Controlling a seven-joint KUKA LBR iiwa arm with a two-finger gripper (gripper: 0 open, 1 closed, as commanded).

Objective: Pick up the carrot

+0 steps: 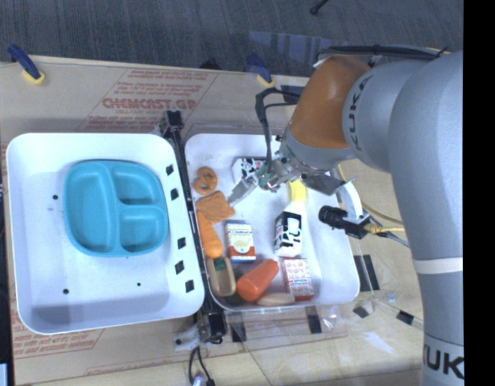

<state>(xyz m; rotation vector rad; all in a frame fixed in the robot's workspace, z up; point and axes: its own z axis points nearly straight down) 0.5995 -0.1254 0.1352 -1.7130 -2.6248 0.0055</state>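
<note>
Carrot [210, 238] lies lengthwise along right bin's [344, 252] left wall, wedged among toast slice [216, 207], small carton [241, 241], red pepper [257, 280]. Gripper [249, 185] hovers above bin's upper middle, fingers slightly parted, holding nothing. Blue tray [116, 207] sits in left bin [38, 296].

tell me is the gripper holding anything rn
Nothing held: the gripper hangs open over the right bin, with the carrot lying apart from it.
</note>
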